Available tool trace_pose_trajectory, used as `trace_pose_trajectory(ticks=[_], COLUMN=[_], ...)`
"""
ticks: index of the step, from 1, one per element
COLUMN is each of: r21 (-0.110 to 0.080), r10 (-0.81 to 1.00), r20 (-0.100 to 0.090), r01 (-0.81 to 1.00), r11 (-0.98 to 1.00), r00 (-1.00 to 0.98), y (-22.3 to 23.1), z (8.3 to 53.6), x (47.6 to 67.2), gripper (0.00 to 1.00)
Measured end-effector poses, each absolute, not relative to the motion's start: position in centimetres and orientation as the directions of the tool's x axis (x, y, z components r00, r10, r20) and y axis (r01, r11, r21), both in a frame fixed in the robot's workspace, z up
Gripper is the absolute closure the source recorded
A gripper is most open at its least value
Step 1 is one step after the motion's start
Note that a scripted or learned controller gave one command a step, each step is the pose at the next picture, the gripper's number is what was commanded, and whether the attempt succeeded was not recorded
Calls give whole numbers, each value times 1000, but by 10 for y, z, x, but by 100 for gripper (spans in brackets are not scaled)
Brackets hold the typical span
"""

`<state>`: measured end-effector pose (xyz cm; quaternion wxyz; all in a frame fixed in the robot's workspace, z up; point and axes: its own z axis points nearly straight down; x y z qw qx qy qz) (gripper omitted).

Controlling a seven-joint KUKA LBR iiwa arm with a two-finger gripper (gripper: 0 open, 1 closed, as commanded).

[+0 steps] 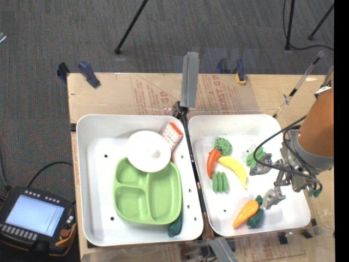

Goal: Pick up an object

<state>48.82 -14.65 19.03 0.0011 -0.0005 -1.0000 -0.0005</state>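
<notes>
Two fingers of my gripper (267, 182) hang spread apart over the right bin (272, 123), one tip near the bin's middle right and the other lower down, with nothing between them. My wrist, grey under its orange band, comes in from the right over the bin's edge.

Nearest the lower finger lies the carrot (245, 213), orange with a green top, slanting toward the bin's front wall. It sits just beside that fingertip, perhaps touching; I cannot tell. I judge it the handiest thing to take. It looks like hollow toy plastic: light, stiff, smooth, and tapered, so it would likely squirt out if pinched near the thin end. I would close across its thicker middle, fingers square to its long axis.

A little farther out, a small green piece (255, 158) lies close by the upper finger. Beyond it toward the bin's centre is the yellow banana (233, 168), curved and equally slick, with the green pea pod (220, 182) just beside it, the orange-red pepper (212, 161) next along, and a broccoli floret (222, 145) above. These crowd together, so a grasp there risks nudging neighbours.

Across the divider, the left bin (87, 146) holds a green compartment tray (147, 192) with a white plate (149, 151) overlapping its top edge, a small carton (172, 135) by the plate, and a dark green item (174, 228) at the front.
</notes>
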Motion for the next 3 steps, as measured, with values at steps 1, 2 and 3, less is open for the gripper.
trace_pose_trajectory(ticks=[1,2,3], r21=[3,3,5], r10=[-81,-89,-95], r20=[2,2,2], r01=[-81,-89,-95], r11=[997,996,995], r00=[-997,-996,-995], y=[-143,-140,-137], z=[86,95,104], x=[476,478,479], gripper=[0,100,100])
